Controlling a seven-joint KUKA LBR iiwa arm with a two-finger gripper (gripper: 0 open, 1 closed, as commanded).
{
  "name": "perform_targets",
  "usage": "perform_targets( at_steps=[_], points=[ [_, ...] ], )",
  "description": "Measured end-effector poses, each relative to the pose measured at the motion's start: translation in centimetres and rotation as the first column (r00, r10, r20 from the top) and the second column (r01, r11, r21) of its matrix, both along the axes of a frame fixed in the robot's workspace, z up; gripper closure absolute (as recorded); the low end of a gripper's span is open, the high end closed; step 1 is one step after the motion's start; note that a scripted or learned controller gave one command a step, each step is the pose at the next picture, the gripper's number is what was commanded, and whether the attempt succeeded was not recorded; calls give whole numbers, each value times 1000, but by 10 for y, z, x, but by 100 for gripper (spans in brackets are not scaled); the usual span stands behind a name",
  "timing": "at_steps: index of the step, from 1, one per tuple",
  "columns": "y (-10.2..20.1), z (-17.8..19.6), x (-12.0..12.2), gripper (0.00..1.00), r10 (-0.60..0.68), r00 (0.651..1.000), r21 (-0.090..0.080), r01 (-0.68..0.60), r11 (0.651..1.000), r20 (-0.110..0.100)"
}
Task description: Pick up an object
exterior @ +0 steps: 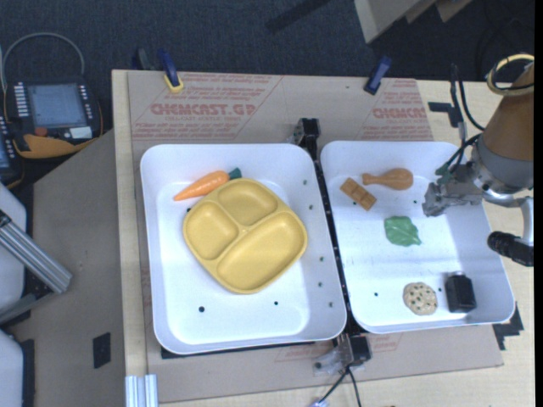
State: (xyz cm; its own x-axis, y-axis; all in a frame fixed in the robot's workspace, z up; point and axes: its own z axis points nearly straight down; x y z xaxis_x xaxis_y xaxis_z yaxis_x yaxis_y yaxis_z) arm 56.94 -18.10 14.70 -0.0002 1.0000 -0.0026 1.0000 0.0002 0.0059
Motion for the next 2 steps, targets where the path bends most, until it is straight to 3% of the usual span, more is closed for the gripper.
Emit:
perform_targets(
  at_steps=[2],
  points=[
    [10,108,6,100,1,1000,-1,-1,1000,3]
  ],
)
